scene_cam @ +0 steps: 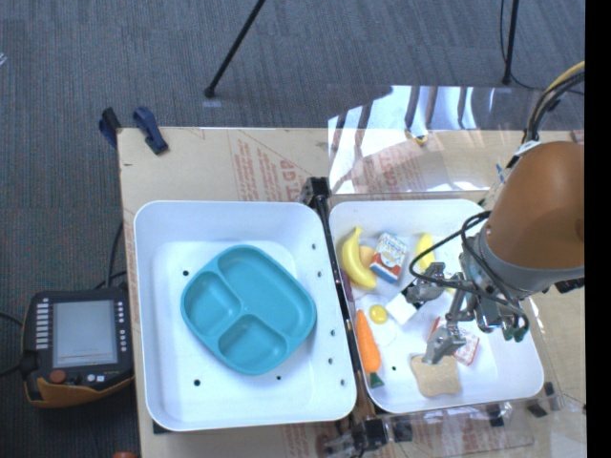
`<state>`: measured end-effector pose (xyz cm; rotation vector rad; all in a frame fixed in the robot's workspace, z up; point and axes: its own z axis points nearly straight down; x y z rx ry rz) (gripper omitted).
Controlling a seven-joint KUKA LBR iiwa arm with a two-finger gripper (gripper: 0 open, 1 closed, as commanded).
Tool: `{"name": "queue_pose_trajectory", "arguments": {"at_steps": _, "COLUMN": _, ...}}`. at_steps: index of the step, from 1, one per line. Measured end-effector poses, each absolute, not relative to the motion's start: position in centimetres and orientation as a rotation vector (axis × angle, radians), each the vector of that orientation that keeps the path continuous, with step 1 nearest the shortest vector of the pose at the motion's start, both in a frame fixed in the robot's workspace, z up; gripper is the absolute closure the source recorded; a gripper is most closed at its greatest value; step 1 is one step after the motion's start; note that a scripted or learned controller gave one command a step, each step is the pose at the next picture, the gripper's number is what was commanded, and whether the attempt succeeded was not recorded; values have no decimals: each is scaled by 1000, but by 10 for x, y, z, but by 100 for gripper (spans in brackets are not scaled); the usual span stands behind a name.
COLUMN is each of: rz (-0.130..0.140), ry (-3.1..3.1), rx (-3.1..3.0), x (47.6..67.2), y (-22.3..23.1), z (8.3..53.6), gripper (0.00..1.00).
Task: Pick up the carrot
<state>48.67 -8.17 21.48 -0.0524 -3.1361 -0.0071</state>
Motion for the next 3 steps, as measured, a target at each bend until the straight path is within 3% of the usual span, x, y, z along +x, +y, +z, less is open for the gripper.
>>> {"name": "queue_pose_trajectory", "arguments": {"at_steps": 1, "rz": -6, "ry": -3137, "rx": 89, "x": 476, "y": -6, "z": 186, "gripper": 0}}
{"name": "queue_pose_trajectory", "arguments": {"at_steps": 2, "rz": 0, "ry": -3098, "rx": -510, "x": 488, "y": -4, "z": 186, "gripper": 0}}
{"name": "queue_pose_trajectory", "arguments": {"at_steps": 3, "rz": 1, "ry": -3056, "rx": -709, "x": 476, "y": 3, "z": 186, "gripper": 0}}
